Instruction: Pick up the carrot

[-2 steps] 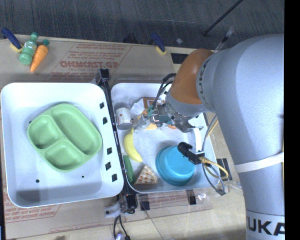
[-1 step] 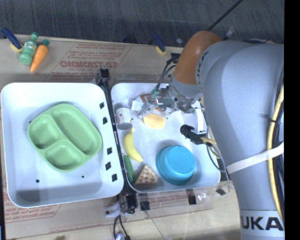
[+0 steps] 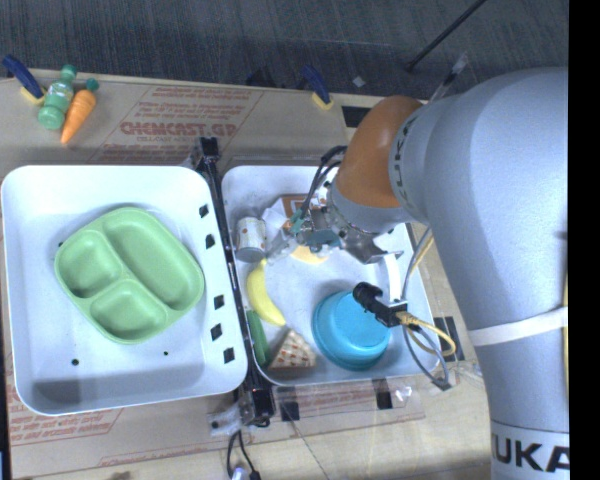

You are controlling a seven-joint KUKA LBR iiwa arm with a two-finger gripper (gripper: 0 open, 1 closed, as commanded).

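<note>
1. Carrot (image 3: 78, 114) lies at the bench's far left corner, outside both bins, touching a green bottle (image 3: 55, 103);
2. Gripper (image 3: 315, 230) works inside the right bin (image 3: 415, 298); its state I cannot tell;
3. Likely light, rigid, smooth; grasp mid-body.

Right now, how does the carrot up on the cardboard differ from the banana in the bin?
The carrot is orange with a green top; the banana is plain yellow. The carrot lies outside both bins on the brown board, beside a green toy bottle; the banana lies in the right bin, near the arm. The carrot is straight and tapered, the banana curved. Both look like toy food.
</note>
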